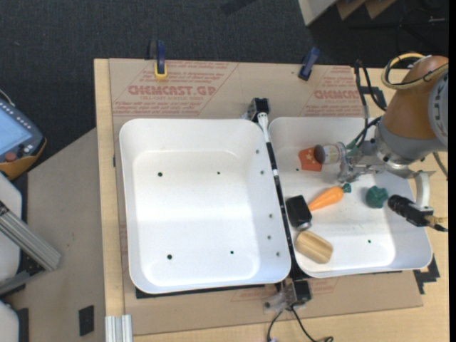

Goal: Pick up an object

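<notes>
Carrot [327, 199] lies just below-left of the end effector [347, 179] (finger state: cannot tell), in the right bin [377, 251]

Pincer [347, 182] above carrot [327, 199]

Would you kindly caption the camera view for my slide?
Claw poised above orange plastic carrot in the right white bin.

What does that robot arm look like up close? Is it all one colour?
No. The arm is mostly grey, rounded and smooth, with a broad orange band above the wrist. Black cables loop along it near the top. At its end sits the hand, a small metal-grey piece, too small here to make out in detail.
</notes>
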Robot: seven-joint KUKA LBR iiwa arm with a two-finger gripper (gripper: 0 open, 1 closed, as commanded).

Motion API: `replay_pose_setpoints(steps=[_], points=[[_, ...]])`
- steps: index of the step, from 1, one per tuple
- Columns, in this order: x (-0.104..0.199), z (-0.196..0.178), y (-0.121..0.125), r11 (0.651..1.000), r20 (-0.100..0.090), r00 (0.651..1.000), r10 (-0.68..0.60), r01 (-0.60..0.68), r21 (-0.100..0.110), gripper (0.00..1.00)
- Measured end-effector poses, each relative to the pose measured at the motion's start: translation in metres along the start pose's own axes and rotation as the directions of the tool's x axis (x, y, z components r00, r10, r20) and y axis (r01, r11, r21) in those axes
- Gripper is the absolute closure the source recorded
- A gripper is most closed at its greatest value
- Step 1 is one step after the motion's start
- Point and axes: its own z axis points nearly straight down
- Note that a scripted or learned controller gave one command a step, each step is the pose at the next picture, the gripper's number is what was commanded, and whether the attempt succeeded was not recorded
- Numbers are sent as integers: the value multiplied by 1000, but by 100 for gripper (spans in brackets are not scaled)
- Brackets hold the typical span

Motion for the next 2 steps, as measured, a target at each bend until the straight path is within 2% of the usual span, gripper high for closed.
replay_pose_setpoints(steps=[1, 2], points=[[76, -109, -17, 1000, -3, 1000, -10, 10, -8, 100], [104, -193, -98, 1000, -3, 1000, -5, 5, -1, 100]])
